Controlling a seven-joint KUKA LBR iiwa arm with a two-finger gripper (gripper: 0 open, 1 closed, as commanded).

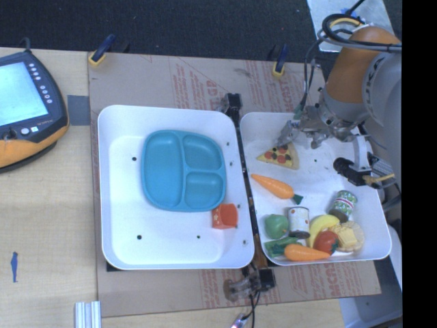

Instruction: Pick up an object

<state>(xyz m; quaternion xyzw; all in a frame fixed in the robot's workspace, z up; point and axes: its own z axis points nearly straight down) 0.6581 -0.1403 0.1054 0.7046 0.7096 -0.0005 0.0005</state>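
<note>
Approach step: gripper low in right bin, just above pizza slice at its far-left part, jaws' state unreadable; next move likely needs a centred descent onto the slice.

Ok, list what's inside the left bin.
The left bin holds a blue divided plate, lying flat, with a small orange-red toy beside its lower right corner. The plate's compartments look bare. Whatever lies beneath the plate is covered.

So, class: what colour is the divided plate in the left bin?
Light blue. The divided plate shows best in the camera view.
</note>
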